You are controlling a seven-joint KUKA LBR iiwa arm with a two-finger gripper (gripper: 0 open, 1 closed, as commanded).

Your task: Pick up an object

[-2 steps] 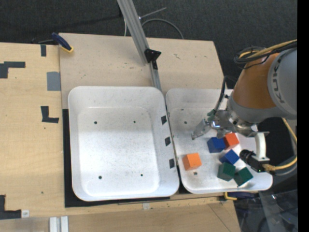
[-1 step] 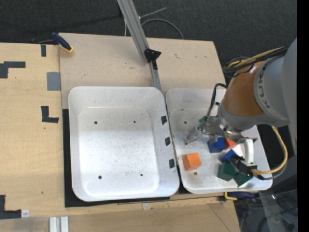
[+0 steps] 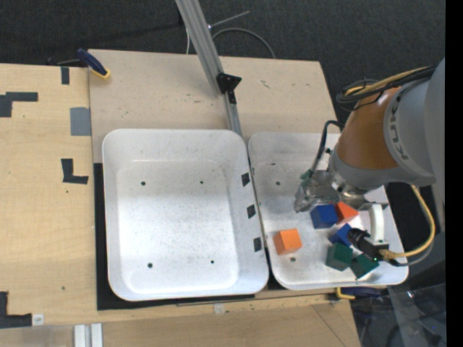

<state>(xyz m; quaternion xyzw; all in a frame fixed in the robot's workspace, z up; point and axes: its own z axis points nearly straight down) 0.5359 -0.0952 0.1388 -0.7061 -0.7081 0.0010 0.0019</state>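
The grey arm with its orange band (image 3: 369, 139) reaches in from the right and bends down over the right-hand shallow white bin (image 3: 278, 157), its wrist pointing down and to the left. The gripper (image 3: 309, 194) hangs low over the bin's middle, just left of a cluster of blocks. Its metal tip is small and dark against the bin floor, and whether the fingers are spread or pressed together cannot be told; nothing can be seen between them.

Just right of the gripper lies a blue cube-like block (image 3: 325, 215), close to or touching the tip, though contact cannot be made out. Beside it, further right, sits a small orange-red piece (image 3: 347, 210), partly under the wrist. Below these are a second small blue block (image 3: 341, 234), a dark green block (image 3: 338, 256) and a lighter green block (image 3: 364, 266) at the bin's lower right corner. An orange cube (image 3: 288, 241) sits apart from the cluster, lower left in the same bin, resting on the bin floor.

The left-hand shallow white bin (image 3: 116, 194) stands just beside the right one on the light wooden counter (image 3: 43, 194). A slanted metal bar (image 3: 199, 27) runs from the top of the view down to the gap between the bins.
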